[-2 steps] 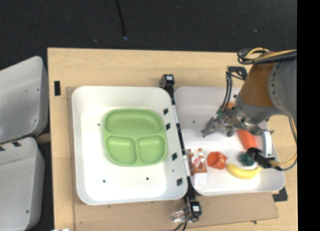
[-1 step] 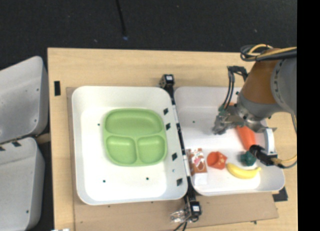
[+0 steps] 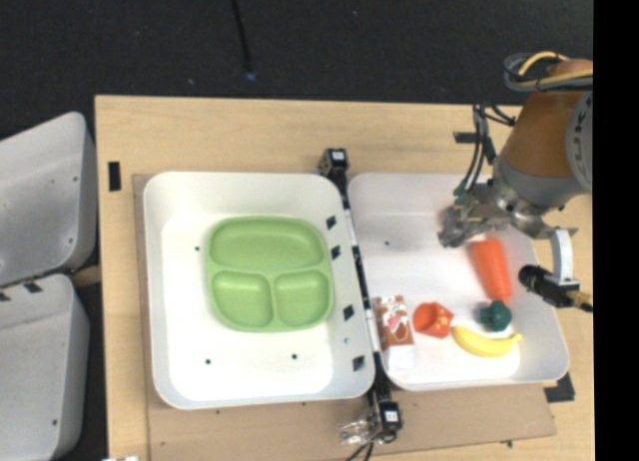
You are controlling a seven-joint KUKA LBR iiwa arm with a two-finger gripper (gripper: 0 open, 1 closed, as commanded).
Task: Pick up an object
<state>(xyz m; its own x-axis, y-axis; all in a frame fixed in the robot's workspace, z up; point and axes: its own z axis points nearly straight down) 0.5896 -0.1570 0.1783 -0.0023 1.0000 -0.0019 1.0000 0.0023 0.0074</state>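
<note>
In the right bin [image 3: 409, 210] lie an orange carrot with a green top [image 3: 491, 267], a yellow banana [image 3: 486, 341], a small red pepper-like piece [image 3: 433, 318] and a red-and-white packet [image 3: 394, 321]. My gripper [image 3: 461, 227] hangs low over the right bin, just left of the carrot's upper end and close to it. Nothing shows between its fingers. The arm with its orange band [image 3: 539, 140] comes in from the upper right.
The left bin [image 3: 170, 220] holds a green divided plate [image 3: 270, 271]. A black clip [image 3: 332, 161] sits at the top of the ridge between the bins. White chair-like shapes [image 3: 40, 210] stand left of the bench.
</note>
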